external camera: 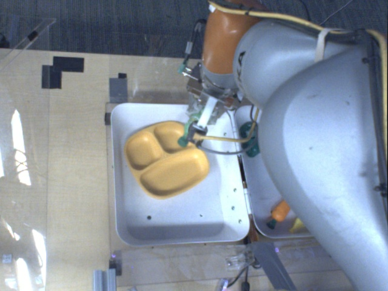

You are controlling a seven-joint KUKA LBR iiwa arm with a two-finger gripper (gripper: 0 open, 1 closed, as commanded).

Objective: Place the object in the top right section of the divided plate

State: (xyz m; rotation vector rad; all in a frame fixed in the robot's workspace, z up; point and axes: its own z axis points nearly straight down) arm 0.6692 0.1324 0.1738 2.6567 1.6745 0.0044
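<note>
A pale wooden counter [60, 162] carries two shallow white bins. The left bin [182, 223] holds a yellow divided plate [167, 159], all three sections bare as far as I can see. The gripper [187, 137] hangs over the plate's upper right section; I cannot tell its opening, nor any object there. An orange item [280, 211] and a yellow item [296, 225] lie in the right bin [262, 180], so placement looks unfinished.

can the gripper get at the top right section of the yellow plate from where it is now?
Probably yes. The gripper already hangs at the rim of the divided plate, over its top right section, and nothing lies between them.
</note>
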